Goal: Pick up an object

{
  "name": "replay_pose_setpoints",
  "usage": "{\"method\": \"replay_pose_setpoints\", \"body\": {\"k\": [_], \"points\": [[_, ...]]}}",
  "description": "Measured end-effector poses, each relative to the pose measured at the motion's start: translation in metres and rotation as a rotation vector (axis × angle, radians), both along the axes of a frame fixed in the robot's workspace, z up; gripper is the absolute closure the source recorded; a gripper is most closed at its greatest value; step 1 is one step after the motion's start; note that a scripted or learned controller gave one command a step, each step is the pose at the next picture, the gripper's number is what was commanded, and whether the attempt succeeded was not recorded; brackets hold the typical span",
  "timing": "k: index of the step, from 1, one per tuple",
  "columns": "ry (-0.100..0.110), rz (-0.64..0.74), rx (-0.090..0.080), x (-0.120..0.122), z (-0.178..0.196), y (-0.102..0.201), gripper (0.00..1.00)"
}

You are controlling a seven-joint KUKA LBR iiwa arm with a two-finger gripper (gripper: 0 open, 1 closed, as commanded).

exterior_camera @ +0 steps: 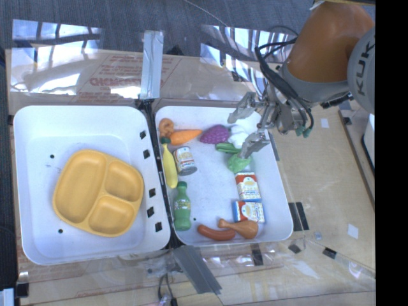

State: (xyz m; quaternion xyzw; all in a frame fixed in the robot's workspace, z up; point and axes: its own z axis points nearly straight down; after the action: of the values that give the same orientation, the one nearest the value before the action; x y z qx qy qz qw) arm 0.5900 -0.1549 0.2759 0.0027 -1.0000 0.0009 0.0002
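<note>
My gripper (247, 129) hangs over the far right part of the right bin (280, 190), its two grey fingers (240, 112) spread apart and open. A small white object (240, 134) lies in the gap beneath them; I cannot tell whether the fingers touch it. Just left of it are purple grapes (215, 133) and an orange carrot (185, 136). A green leafy vegetable (237, 162) lies just below the gripper.
The right bin also holds a can (185, 159), a banana (169, 166), a green bottle (182, 206), a sausage (215, 233), a drumstick (241, 227) and two cartons (247, 186). A yellow divided plate (97, 191) lies in the left bin (32, 126).
</note>
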Motion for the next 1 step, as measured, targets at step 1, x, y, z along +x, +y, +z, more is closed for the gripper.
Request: {"method": "replay_pose_setpoints", "body": {"k": [1], "points": [[0.012,-0.132,0.004,-0.0185,-0.1389,-0.0555,0.0]]}}
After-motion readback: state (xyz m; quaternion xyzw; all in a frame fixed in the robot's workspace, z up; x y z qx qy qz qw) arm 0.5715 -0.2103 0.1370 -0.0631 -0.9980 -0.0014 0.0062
